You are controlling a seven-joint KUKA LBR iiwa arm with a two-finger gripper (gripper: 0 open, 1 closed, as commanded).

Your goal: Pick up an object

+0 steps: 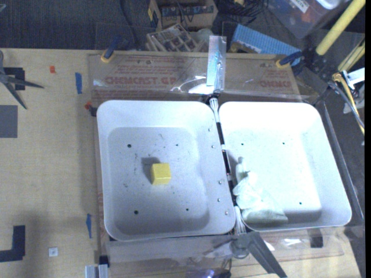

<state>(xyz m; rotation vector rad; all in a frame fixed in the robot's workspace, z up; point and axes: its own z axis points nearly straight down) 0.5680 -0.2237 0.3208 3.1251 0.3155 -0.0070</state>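
Resting near the middle of the left-of-frame bin, a yellow block is noted. A crumpled white object is seen in the right bin's lower-left corner. Tool state cannot be told.

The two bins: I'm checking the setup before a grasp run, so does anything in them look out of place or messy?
Mostly tidy. The yellow block sits flat near the middle of the left bin. The one oddity is a crumpled white object bunched against the right bin's near-left corner, by the divider. The left bin floor also shows dark scuffs and specks.
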